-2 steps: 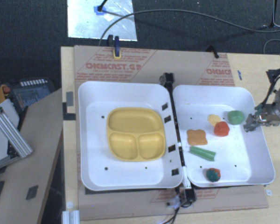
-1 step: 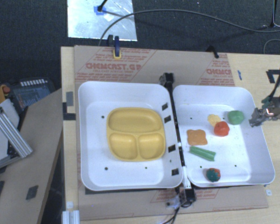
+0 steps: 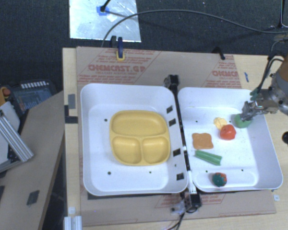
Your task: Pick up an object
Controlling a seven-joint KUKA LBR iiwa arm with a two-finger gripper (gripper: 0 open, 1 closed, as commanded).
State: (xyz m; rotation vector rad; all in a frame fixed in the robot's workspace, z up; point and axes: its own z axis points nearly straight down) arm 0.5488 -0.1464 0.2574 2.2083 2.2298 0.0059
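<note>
Behind the bins, the board (image 3: 149, 63) reads "CHEMCAST GP". In the right bin (image 3: 266, 150), the gripper (image 3: 247, 113) blurs over a half-hidden green object (image 3: 241, 121); its grip is unclear.

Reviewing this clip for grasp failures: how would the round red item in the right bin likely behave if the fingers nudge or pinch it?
The red ball-shaped item looks round and smooth, so it would probably roll on the flat bin floor if nudged. Its glossy curved sides suggest it could slip from a pinch that is off-centre. It lies close to the yellow piece, which might get bumped.
</note>
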